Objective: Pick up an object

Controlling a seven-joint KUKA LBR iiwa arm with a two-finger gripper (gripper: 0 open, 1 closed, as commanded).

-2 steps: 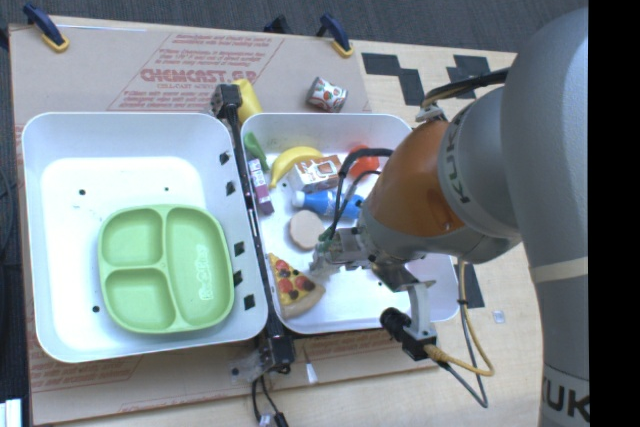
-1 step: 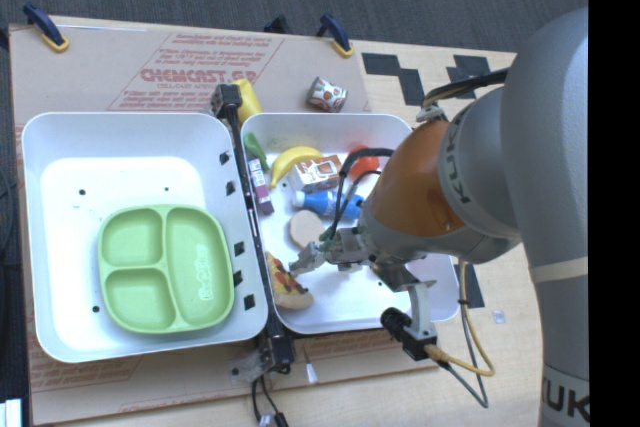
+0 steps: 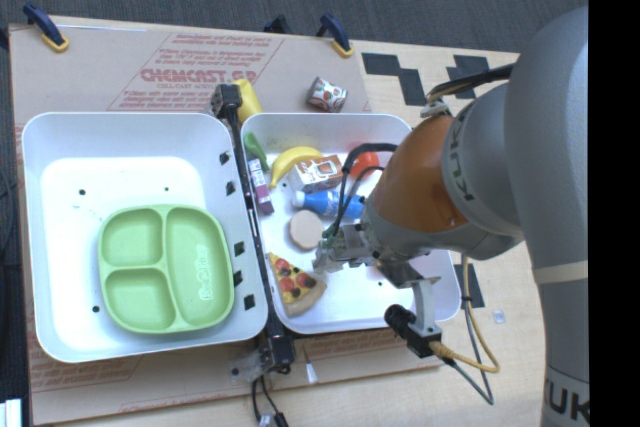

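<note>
The right bin (image 3: 432, 300) holds a yellow banana (image 3: 293, 160), a small red and white carton (image 3: 318, 173), a blue bottle (image 3: 320, 202), a round tan cookie (image 3: 303, 232) and a toy pizza slice (image 3: 293, 283). A green and purple marker (image 3: 258, 173) lies along the bin's left wall. My gripper (image 3: 336, 246) hangs low in the middle of this bin, just right of the cookie and below the blue bottle. The orange wrist band (image 3: 420, 190) and the grey arm cover the right half of the bin.
A green divided plate (image 3: 165, 267) lies in the left bin (image 3: 60, 140). Behind the bins on the cardboard rest a small red and white can (image 3: 326, 95) and a yellow and black tool (image 3: 236, 100). Blue clamps (image 3: 336, 33) grip the board's far edge.
</note>
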